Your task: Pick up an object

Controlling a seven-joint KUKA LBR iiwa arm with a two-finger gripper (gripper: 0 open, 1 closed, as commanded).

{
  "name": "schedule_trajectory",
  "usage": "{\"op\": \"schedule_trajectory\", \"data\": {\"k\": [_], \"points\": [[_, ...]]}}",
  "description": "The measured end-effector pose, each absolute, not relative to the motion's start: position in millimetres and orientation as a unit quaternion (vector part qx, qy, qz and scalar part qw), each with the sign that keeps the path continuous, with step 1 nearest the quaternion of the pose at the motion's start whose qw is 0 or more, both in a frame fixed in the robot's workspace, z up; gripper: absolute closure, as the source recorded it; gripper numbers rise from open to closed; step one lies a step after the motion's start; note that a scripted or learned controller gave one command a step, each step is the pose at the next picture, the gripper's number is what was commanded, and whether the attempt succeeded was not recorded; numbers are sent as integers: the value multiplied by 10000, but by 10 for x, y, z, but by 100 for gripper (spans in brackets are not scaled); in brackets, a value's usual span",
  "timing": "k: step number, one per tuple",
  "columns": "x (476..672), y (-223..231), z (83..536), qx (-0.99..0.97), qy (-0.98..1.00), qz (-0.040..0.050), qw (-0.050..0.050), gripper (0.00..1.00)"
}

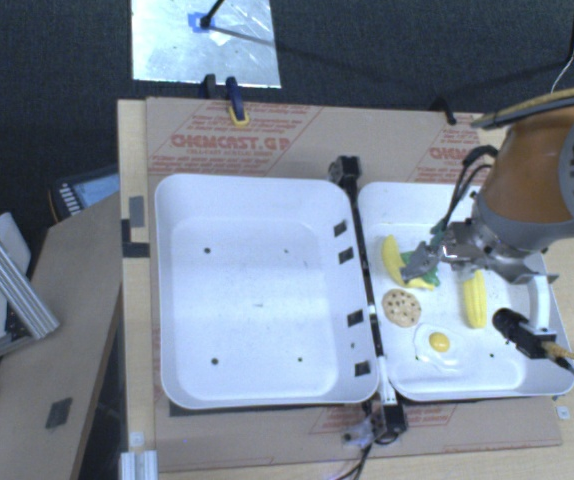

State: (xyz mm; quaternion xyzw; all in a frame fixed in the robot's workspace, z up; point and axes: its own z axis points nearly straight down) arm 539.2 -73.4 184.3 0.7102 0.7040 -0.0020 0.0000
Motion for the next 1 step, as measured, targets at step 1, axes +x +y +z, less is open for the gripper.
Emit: {"op": "schedule_trajectory", "data": {"k": [1], "points": [[5728,-964,806,7072,7070,0,30,0]]}}
